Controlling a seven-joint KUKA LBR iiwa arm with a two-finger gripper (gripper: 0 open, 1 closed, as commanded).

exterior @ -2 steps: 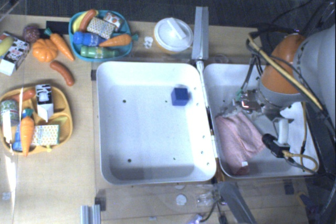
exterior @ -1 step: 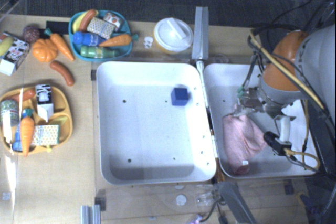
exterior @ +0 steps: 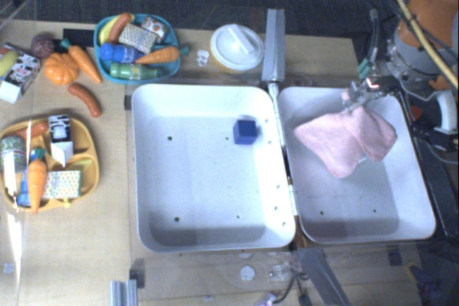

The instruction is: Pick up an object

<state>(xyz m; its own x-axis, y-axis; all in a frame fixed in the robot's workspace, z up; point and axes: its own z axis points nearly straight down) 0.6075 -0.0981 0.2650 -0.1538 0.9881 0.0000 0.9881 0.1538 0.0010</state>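
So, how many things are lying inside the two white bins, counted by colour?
Blue: 1, the blue block in the left bin.
Pink: 1, the pink cloth in the right bin.
Total: 2.

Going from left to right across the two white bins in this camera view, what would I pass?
Left bin → blue block → right bin → pink cloth → gripper at the cloth's upper right corner.
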